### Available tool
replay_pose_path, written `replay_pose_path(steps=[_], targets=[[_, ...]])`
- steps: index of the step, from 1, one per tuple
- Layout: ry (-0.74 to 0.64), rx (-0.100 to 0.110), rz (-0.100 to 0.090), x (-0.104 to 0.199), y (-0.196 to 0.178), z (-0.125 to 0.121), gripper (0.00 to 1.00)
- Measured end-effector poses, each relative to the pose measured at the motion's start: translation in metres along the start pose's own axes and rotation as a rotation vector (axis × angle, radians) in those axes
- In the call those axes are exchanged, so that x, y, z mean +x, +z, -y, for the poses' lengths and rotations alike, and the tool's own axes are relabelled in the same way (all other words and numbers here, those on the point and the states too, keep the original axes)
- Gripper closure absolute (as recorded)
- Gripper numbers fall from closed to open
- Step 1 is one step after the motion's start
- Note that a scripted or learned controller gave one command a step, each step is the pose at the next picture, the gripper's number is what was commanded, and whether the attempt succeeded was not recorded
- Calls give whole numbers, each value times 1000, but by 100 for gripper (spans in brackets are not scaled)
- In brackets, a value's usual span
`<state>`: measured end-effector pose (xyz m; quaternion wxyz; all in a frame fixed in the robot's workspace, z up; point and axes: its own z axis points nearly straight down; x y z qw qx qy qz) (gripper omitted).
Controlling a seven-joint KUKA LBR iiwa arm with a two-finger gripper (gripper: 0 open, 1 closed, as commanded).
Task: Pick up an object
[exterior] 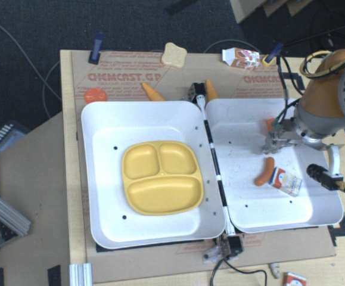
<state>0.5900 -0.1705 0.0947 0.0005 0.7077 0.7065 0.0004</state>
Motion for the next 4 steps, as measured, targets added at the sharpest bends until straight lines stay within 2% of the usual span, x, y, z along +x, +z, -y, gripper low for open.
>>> replay_pose_path(steps=[1,2,3,4], targets=[[0,0,0,0,0,0,0],[-2,3,-1,49,11,46,0],[-1,1,0,49,0,45,100],[-3,0,-1,114,-90,13,100]])
